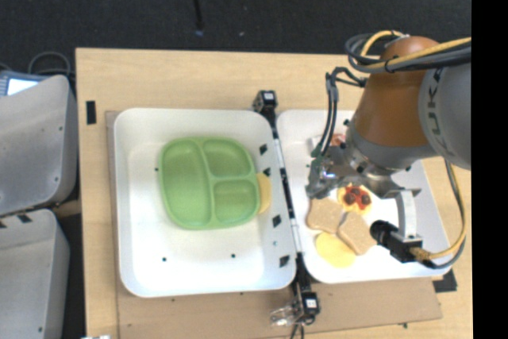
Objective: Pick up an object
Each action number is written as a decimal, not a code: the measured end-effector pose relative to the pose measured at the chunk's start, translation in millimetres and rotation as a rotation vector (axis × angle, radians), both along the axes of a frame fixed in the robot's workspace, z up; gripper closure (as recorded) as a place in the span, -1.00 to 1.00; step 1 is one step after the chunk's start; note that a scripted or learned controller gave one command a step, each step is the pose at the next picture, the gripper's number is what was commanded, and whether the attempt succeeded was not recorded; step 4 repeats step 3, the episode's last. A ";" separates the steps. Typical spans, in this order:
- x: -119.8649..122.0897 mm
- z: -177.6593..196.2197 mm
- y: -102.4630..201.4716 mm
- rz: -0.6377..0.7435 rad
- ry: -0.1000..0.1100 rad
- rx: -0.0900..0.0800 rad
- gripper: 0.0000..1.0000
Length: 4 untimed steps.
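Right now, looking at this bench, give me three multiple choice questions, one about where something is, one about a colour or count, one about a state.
1. Where does the divided plate lie?
A. left bin
B. right bin
C. on the bare bench

2. What colour is that plate?
A. red
B. green
C. blue

3. Where is the end effector now?
A. over the left bin
B. outside both bins
C. low in the right bin, by the toy food

Answers: 1 A, the plate sits on the left bin's floor. 2 B, it is plainly light green. 3 C, the arm hangs over the right bin, above the toast-like pieces.
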<state>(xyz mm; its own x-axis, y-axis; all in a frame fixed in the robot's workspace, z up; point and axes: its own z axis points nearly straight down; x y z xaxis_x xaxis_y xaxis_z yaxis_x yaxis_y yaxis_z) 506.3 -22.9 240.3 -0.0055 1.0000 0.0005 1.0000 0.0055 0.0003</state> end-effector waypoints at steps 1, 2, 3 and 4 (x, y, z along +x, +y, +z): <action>-0.5 9.4 47.9 0.002 -0.002 0.001 1.00; -6.8 6.3 91.2 0.001 0.000 0.001 1.00; -6.5 6.4 89.0 -0.003 0.000 0.000 -1.00; -6.5 6.4 89.0 -0.003 0.000 0.000 -1.00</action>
